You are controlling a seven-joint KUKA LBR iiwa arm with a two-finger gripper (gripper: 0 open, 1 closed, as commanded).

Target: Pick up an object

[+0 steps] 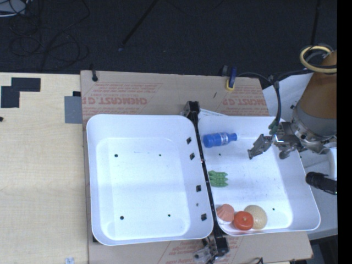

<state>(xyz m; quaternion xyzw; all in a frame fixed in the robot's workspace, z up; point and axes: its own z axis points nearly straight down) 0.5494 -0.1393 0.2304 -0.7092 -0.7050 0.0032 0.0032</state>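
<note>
In the right bin [286,202] lie a blue bottle [219,139] on its side near the far left corner, a small green toy [218,179] by the left wall, and at the near edge a pink piece [225,212], a red tomato-like ball [243,220] and a pale round object [256,215]. My gripper [271,147] hovers over the bin's right part, fingers spread open and nothing between them. It is well right of the bottle.
The left bin [143,180] sits beside the right one, with a black divider bar [201,175] between them. Cardboard [137,95] lies under both bins. A black cylinder [323,182] sticks out at the right edge.
</note>
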